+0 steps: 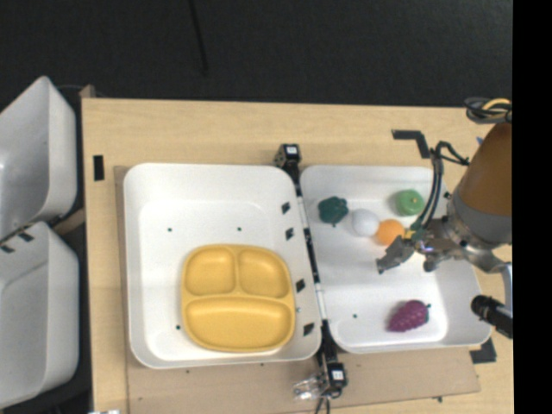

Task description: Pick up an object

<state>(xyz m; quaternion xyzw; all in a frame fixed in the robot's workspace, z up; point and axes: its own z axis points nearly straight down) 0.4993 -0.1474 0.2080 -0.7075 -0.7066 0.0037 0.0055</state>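
Observation:
The right bin holds several small objects. A dark green piece lies at its far left, with a white ball and an orange ball beside it and a light green round fruit farther back. A purple grape bunch sits alone near the front. My gripper hangs over the bin's right middle, just in front of the orange ball. It is open, its two dark fingers spread apart with nothing between them.
The left bin holds a yellow three-compartment plate at its front centre. The grey and orange arm comes in over the right bin's right wall. Black clips line the divider between the bins.

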